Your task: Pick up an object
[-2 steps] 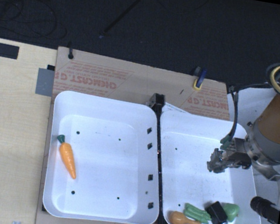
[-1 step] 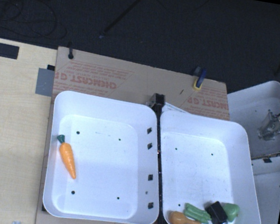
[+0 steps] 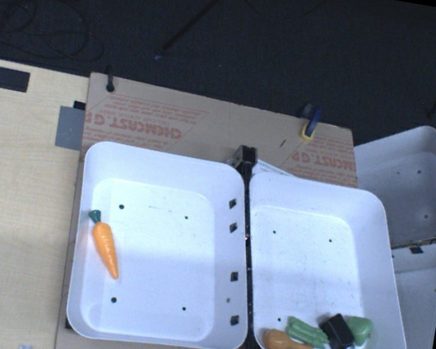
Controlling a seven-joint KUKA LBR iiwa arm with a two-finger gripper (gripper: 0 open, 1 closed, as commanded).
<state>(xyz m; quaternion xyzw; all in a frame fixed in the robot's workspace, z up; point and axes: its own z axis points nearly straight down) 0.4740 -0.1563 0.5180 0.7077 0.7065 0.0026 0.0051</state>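
Observation:
An orange toy carrot (image 3: 106,247) with a green top lies near the left wall of the left bin (image 3: 161,166). In the front right corner of the right bin (image 3: 322,198) sit a green pod-shaped toy (image 3: 307,332), a small black block (image 3: 338,332), a green rounded piece (image 3: 360,327) and an orange pear-shaped toy (image 3: 285,343), all close together.
The two bins stand on a cardboard sheet (image 3: 209,130) over a wooden bench (image 3: 5,199). A white tilted panel (image 3: 404,186) sits at the right, beyond the right bin. A small blue and yellow clip (image 3: 311,123) stands at the cardboard's far edge.

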